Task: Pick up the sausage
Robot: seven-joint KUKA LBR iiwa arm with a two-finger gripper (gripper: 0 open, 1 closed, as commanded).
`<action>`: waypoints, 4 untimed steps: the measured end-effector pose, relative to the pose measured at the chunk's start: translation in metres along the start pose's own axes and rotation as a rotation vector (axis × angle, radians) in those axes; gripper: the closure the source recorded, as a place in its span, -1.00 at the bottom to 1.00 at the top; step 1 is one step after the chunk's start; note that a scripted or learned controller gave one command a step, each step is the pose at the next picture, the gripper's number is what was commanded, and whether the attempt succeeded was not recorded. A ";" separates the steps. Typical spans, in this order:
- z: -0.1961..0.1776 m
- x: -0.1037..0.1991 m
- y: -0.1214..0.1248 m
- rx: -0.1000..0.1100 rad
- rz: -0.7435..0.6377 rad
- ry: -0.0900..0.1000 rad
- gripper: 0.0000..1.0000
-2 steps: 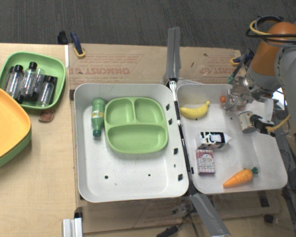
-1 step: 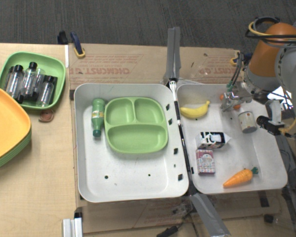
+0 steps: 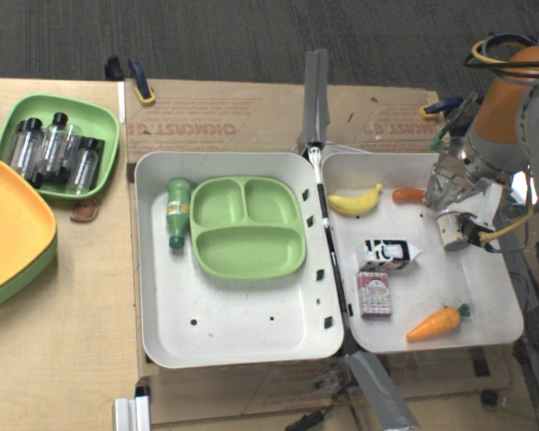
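Note:
The sausage (image 3: 408, 195) is a short reddish-orange piece lying near the far edge of the right bin (image 3: 494, 317), just right of a yellow banana (image 3: 355, 201). My gripper (image 3: 446, 196) hangs low over the bin at the sausage's right end, very close to it or touching it. The sausage's left part shows plainly on the bin floor, while its right tip is hidden by the gripper body.
The right bin also holds a black-and-white carton (image 3: 388, 254), a small pink box (image 3: 375, 294) and a carrot (image 3: 437, 322). In the left bin (image 3: 242, 330) sit a green divided plate (image 3: 248, 225) and a green bottle (image 3: 178, 211). A green tray of bottles (image 3: 57, 146) and stacked orange plates (image 3: 13, 236) lie far left.

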State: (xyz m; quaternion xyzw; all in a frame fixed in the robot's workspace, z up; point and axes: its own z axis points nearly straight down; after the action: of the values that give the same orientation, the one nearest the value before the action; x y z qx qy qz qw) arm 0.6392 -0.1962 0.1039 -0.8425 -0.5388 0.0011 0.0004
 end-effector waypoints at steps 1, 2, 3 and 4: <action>0.013 -0.016 -0.020 0.001 -0.251 0.001 1.00; 0.012 -0.018 -0.019 -0.002 -0.539 0.001 1.00; -0.006 -0.029 0.000 -0.003 -0.386 0.000 1.00; -0.026 0.005 0.008 -0.004 -0.481 -0.001 1.00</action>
State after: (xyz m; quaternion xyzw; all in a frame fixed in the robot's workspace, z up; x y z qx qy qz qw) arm 0.6487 -0.1951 0.1294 -0.6899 -0.7239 0.0001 -0.0013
